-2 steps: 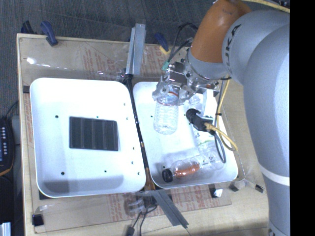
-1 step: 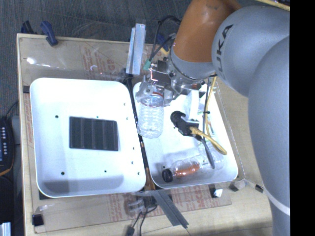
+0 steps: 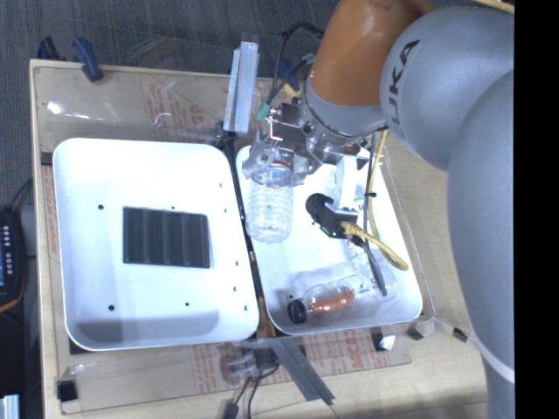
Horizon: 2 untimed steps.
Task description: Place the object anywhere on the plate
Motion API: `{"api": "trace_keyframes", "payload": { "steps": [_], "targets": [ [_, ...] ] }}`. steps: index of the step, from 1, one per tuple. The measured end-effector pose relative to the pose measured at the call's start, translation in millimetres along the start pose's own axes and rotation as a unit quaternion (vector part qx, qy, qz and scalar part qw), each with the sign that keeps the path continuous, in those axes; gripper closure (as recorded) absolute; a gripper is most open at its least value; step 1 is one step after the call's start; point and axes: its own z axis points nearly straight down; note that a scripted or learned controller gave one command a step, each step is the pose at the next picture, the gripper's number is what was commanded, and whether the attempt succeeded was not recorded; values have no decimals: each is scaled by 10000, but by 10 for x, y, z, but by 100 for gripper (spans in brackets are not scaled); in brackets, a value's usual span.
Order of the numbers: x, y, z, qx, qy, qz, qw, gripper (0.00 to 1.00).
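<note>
Overhead, the gripper (image 3: pixel 278 151) is seen at the right bin's (image 3: pixel 402 260) far left corner, its jaws apparently pinching the neck of a clear plastic bottle (image 3: pixel 269 206), while the dark ribbed plate (image 3: pixel 166 236) lies in the left bin (image 3: pixel 79 225).

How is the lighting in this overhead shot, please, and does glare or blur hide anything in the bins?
In the camera view, the left bin is overexposed, its white floor nearly featureless around the dark plate; a soft shadow lies along its near wall; the clear bottle blends into the bright right bin; the arm looks soft.
</note>
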Motion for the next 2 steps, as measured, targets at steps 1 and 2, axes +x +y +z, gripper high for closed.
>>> {"api": "trace_keyframes", "payload": {
  "steps": [1, 2],
  "targets": [
    [8, 1, -91, 12, -7, -42, 10000, 100],
    [8, 1, -91, 12, -7, -42, 10000, 0]
  ]
}}
